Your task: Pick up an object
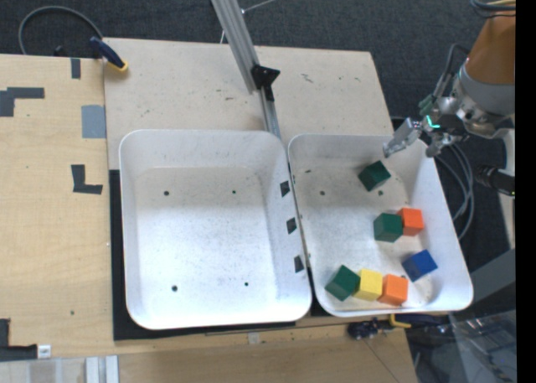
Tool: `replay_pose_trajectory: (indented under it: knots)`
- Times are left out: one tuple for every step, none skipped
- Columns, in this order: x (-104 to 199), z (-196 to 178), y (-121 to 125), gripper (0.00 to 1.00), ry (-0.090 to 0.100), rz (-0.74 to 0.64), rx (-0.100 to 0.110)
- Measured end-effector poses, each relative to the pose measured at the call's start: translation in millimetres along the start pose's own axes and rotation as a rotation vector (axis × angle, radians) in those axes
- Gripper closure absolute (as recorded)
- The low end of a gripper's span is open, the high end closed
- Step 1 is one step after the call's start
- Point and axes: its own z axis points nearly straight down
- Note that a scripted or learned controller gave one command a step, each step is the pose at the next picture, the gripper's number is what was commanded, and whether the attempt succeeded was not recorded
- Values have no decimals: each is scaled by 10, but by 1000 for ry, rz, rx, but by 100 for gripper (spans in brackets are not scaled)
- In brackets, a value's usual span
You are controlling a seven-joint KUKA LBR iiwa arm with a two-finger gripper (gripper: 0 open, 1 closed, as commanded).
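Your gripper (416,137) hangs over the right bin (444,205) rim beside the dark green block (374,176); can't tell its opening, nothing visibly held. Blocks sit loose for picking.

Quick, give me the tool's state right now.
Tool: open, holding nothing, at the far right edge of the right bin, apart from the nearest green block.

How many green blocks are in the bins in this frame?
3, all in the right bin: one green block near the far end, one touching an orange block, one at the near edge beside a yellow block.
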Motion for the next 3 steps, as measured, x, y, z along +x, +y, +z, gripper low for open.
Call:
replay_pose_trajectory:
  knots:
    - [-1,-27,9,0,-2,-1,-4]
    - [7,409,3,0,-1,-1,0]
    - [-16,867,42,0,-1,-1,1]
